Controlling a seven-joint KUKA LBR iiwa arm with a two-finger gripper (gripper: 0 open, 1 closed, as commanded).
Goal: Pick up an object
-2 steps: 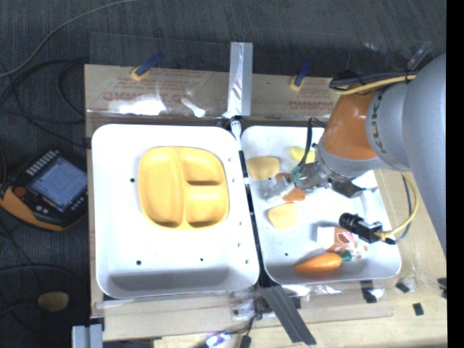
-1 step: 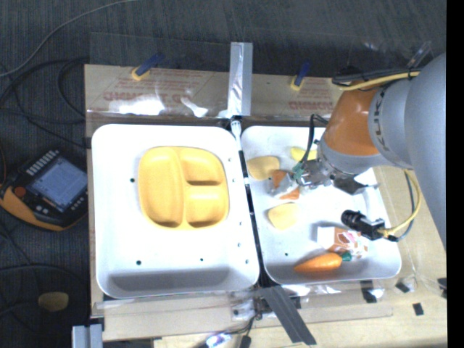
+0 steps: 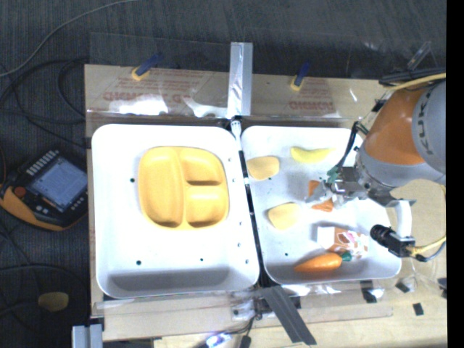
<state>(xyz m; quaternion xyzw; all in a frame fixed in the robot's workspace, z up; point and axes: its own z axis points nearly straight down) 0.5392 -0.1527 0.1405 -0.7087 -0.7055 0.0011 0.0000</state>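
Site was a robotics lab. A teach pendant (image 3: 45, 191) lay on dark carpet far left of the arm (image 3: 409, 140), loose cables (image 3: 43, 38) trailing. Clamps (image 3: 147, 65) pinned the cardboard-lined bench (image 3: 181, 93) beyond it.

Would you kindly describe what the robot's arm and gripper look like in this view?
The grey KUKA arm is rounded and bulky, with a broad orange band above its wrist. Black cables run alongside it. The small two-finger gripper looks dark metallic, its details too small to make out.

Tray (image 3: 183, 187) in left bin (image 3: 116, 267)
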